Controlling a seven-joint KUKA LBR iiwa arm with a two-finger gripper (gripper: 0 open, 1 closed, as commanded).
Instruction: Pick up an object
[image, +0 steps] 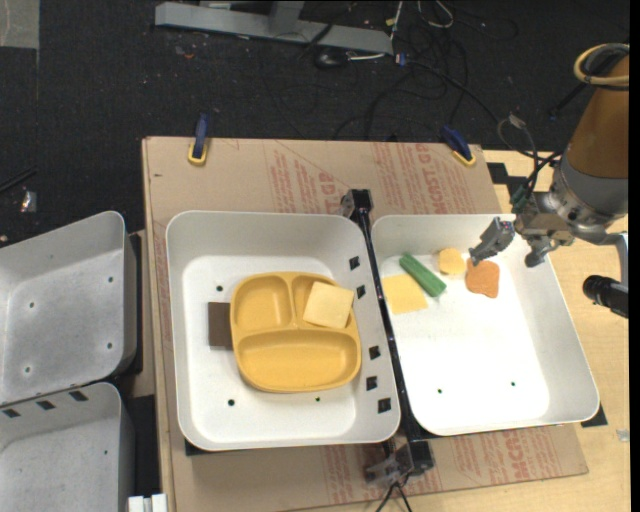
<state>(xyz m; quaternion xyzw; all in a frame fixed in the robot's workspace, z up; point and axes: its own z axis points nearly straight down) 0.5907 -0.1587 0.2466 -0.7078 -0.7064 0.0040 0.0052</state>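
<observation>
A KUKA arm's gripper (516, 245), its two fingers spread apart and holding nothing, hangs over the right bin (520, 400) beside an orange lump (484, 279). Nearby lie a round yellow piece (452, 262), a green stick (423, 275) and a flat yellow square (404, 295). In the left bin (190, 400), a glossy yellow divided plate (290, 360) carries a pale block (328, 305), a brown slab (218, 324) alongside.

Both bins (200, 300) are looking like smooth white plastic with a faint sheen. The tray (290, 355) is showing glossy yellow plastic. Under them the board (260, 170) is looking like matt brown cardboard, and the arm (600, 140) is gleaming like metal.
</observation>
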